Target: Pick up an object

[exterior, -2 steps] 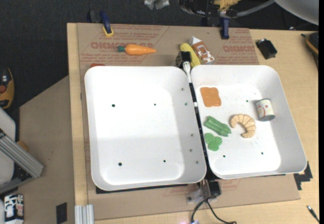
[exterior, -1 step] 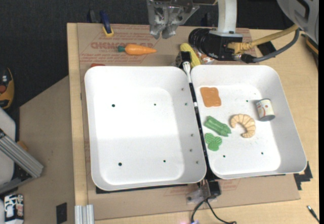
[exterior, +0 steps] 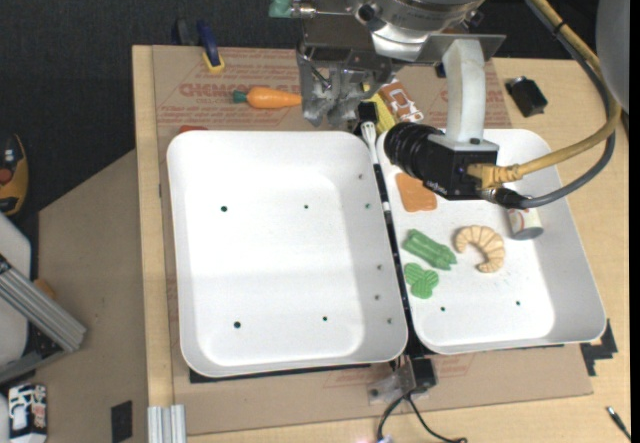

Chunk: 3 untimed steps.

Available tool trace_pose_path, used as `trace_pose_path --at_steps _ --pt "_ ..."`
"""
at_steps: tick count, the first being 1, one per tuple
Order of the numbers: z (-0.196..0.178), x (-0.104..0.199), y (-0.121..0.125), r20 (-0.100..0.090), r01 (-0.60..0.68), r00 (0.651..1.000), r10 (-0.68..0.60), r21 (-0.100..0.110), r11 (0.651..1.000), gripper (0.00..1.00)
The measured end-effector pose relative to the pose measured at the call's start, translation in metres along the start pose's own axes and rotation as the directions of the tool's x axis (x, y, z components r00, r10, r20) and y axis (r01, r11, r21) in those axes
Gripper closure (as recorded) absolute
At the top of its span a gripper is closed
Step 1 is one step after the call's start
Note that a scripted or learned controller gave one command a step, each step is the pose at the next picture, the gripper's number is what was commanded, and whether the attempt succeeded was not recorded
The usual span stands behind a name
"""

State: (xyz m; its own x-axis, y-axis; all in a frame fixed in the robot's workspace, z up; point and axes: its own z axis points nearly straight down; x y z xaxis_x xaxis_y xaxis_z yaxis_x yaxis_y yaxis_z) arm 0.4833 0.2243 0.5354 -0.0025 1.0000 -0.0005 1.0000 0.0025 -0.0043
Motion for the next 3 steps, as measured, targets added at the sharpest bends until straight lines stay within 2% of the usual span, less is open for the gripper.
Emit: trace_pose_path --at_steps 1,2,3 --pt "0.0 0.0 0.002 0.0 -0.001 1.0 0.001 -0.002 1.0 0.0" --pt "-0.011 0.001 0.002 -0.001 0.0 1.0 0.0 -0.005 1.0 1.0" --pt "-0.01 0.001 0.002 0.0 0.0 1.0 0.0 -0.003 1.0 0.0"
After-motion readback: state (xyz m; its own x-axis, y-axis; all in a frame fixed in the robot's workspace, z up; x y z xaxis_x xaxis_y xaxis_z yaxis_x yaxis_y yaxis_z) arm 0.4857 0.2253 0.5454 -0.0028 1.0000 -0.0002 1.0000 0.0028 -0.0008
